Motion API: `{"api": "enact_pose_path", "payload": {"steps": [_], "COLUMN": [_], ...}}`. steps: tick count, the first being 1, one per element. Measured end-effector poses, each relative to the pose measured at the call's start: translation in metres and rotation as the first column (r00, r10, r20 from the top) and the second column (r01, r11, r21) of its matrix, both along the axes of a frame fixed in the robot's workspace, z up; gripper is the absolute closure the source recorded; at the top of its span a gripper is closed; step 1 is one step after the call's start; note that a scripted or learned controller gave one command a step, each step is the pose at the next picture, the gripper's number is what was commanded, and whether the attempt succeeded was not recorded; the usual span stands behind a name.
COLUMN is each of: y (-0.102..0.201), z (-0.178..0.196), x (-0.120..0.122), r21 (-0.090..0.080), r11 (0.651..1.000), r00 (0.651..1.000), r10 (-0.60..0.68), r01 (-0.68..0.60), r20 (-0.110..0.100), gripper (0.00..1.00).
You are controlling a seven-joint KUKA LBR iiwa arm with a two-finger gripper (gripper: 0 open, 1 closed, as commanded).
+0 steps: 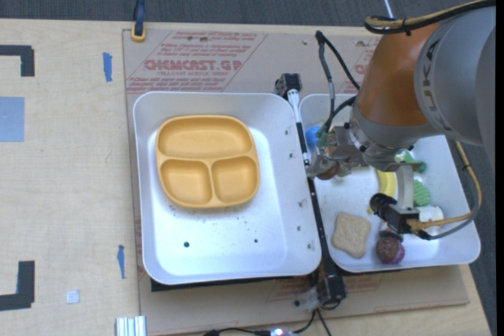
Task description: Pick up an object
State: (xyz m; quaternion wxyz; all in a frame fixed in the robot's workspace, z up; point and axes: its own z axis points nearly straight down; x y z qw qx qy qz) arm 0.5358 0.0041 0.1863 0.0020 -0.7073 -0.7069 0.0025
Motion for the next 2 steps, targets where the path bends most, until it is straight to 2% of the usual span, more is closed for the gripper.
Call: {"api": "enact_pose_path", "payload": {"steps": [1,2], "y": [0.000,-0.051], "z": [0.008,0.012], "x": [0.001,0.027], "r21": [0.000,-0.001], "r11": [1.000,1.000], "r00": [1.000,1.000], "r10": [0.001,0.000], "r01": [-0.001,0.000], "r20": [-0.003,0.004], "gripper": [1.00,1.00]}}
